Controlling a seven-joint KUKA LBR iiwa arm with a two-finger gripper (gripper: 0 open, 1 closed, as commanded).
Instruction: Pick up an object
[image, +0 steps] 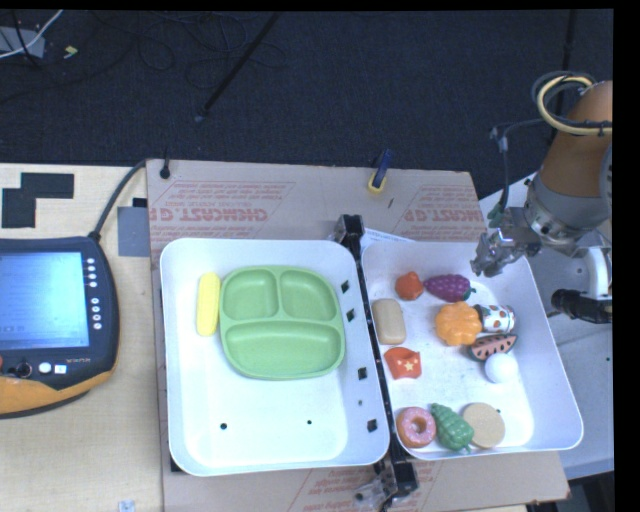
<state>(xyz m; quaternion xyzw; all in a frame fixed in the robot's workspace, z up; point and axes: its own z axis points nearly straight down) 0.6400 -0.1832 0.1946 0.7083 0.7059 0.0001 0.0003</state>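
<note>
So the gripper (492, 254) is hanging over the top right corner of the right bin (560, 400), can't tell what it's doing. Nothing's in it; the toy food sits below, purple grapes (449, 288) and orange pumpkin (458, 324) nearest.

Flat brown cardboard sheet (300, 205) under the two white bins carries red printed lettering, upside down from this view; two marks along the far edge, each looks like "CHECKMATE G P", last letters unsure. More red print on the same cardboard at the near edge, partly hidden by the bins, not readable. Orange-and-grey handheld control pendant (50, 320) at left has a lit bluish screen; nothing on it can be read. Small can (497, 320) in the right bin has a patterned label, illegible.
</note>
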